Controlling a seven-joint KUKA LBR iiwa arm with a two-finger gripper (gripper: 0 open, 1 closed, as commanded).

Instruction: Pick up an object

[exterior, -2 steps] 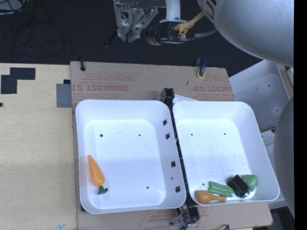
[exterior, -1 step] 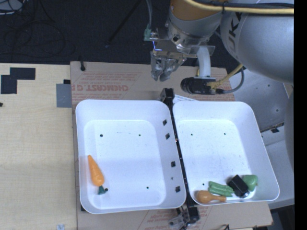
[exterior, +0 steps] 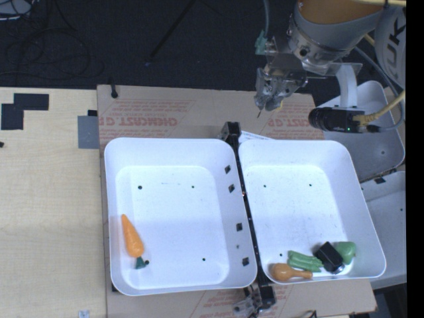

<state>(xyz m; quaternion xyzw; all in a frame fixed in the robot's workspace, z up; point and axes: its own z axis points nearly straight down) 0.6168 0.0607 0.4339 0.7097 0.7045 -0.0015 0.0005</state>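
An orange toy carrot (exterior: 132, 237) with a green stem lies at the near left of the left bin (exterior: 119, 158). In the near right corner of the right bin (exterior: 344, 152) lie a tan pear-shaped piece (exterior: 289, 272), a green pod (exterior: 305, 262), a black block (exterior: 328, 256) and a green rounded piece (exterior: 346, 249), all packed close together. My gripper (exterior: 270, 99) hangs high above the far edge of the right bin, over the cardboard, far from all the objects. Nothing shows between its fingers.
Both white bins sit side by side on a cardboard sheet (exterior: 165, 111), joined by a black clip strip (exterior: 238, 197). A pale wooden bench top (exterior: 46, 211) lies to the left. A black camera-like unit (exterior: 336, 120) sits beside the arm, right of the gripper.
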